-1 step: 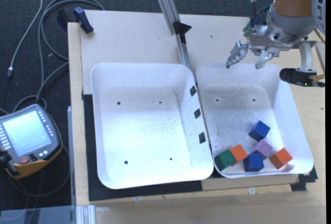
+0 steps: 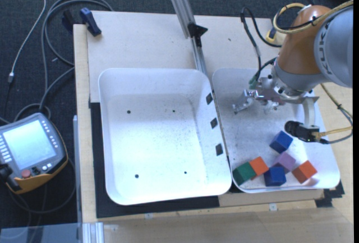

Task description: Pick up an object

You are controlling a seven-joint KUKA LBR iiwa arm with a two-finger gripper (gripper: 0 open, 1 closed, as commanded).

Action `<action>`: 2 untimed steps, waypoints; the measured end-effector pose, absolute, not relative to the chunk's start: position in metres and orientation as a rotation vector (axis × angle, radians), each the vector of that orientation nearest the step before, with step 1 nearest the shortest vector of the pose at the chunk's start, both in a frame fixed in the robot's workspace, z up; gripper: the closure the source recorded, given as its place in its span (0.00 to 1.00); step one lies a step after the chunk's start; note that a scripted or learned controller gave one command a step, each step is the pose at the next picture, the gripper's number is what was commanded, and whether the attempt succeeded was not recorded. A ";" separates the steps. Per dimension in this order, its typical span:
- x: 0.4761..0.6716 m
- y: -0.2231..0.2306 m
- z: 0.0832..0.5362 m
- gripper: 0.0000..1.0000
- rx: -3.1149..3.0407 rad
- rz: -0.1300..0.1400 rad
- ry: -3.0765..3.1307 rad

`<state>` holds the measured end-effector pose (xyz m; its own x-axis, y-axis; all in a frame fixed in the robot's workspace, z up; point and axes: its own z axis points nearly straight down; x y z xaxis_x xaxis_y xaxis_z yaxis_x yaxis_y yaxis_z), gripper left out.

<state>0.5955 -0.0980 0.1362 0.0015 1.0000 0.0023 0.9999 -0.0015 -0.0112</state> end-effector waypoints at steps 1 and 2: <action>0.569 -0.176 0.205 0.00 -2.236 -0.001 -2.220; 0.519 -0.163 0.095 0.00 -2.216 0.007 -2.214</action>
<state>0.5194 -0.1626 0.0955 0.0011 1.0000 0.0033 1.0000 -0.0011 -0.0095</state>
